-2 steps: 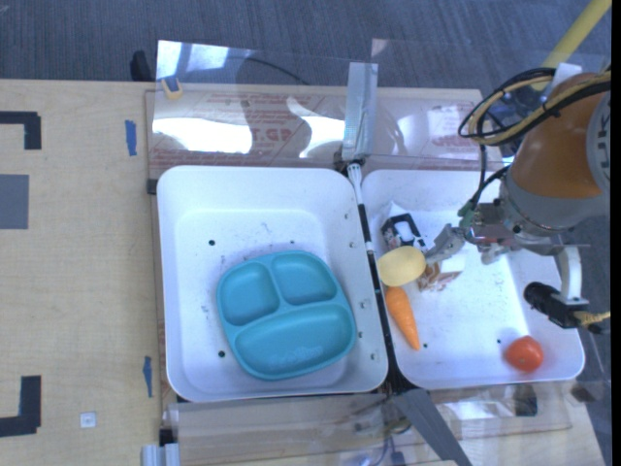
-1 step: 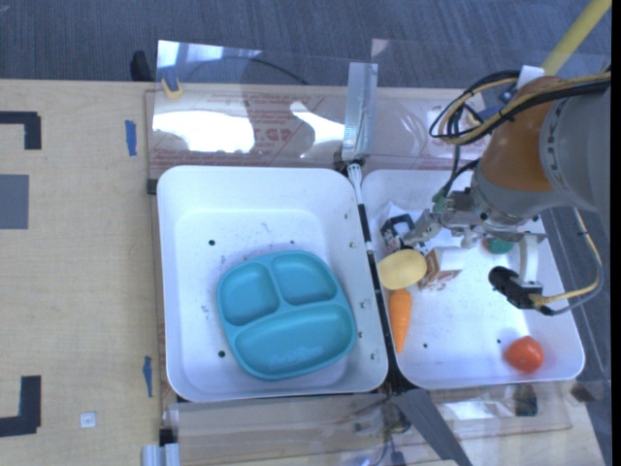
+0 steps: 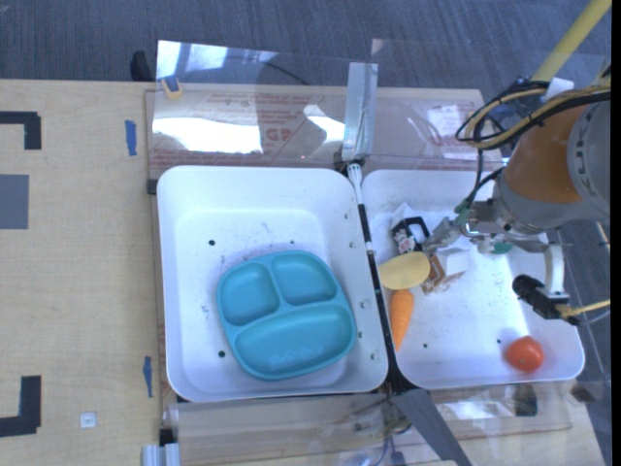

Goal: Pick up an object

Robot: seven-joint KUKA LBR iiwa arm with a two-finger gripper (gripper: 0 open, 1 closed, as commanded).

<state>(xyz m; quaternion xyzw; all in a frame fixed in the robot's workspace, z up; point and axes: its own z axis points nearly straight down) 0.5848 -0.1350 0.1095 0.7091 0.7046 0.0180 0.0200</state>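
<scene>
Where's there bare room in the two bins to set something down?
Left bin: bare floor behind the blue divided plate. Right bin: open floor between the carrot and the tomato. Crowded at its left wall, around the yellow piece, beside the claw.

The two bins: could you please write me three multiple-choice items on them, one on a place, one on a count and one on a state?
1. Where does the blue tray lie?
A. In the left bin
B. In the right bin
C. On the bench outside both bins

2. How many compartments has the tray?
A. One
B. Three
C. Five

3. How does the tray rest?
A. Flat, hollows up
B. Upside down
C. On edge against a wall

Key:
1 A, it sits on the left bin's floor.
2 B, two small hollows lie above one long one.
3 A, the open hollows face the camera.
</scene>
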